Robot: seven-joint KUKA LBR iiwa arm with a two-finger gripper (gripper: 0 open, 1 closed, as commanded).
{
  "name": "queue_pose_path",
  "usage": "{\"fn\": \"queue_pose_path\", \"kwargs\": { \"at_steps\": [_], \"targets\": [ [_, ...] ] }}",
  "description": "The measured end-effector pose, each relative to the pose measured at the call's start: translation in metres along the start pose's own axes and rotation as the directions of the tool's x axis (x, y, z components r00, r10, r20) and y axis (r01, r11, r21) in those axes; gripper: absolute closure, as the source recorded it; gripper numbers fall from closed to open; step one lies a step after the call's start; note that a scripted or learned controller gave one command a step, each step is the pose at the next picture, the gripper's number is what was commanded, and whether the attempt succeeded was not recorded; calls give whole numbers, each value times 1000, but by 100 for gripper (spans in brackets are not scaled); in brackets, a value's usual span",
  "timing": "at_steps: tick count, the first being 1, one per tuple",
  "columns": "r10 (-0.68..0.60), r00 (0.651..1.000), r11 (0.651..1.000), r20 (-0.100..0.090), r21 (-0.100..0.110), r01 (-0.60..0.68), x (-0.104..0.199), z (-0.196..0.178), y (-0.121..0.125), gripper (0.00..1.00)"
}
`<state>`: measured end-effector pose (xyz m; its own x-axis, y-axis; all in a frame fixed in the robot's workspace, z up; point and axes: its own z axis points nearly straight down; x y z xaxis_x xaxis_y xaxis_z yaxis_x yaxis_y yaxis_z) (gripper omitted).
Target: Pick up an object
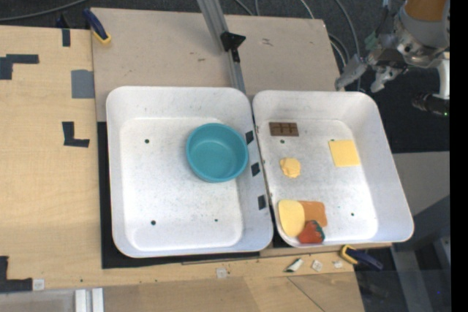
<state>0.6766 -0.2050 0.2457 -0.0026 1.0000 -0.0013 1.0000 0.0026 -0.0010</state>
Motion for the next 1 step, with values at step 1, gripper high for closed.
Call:
{"fn": "queue_pose_path", "kwargs": {
  "at_steps": [1],
  "targets": [
    [0,1000,1000,0,1,0,0,0,0,0]
  ]
}}
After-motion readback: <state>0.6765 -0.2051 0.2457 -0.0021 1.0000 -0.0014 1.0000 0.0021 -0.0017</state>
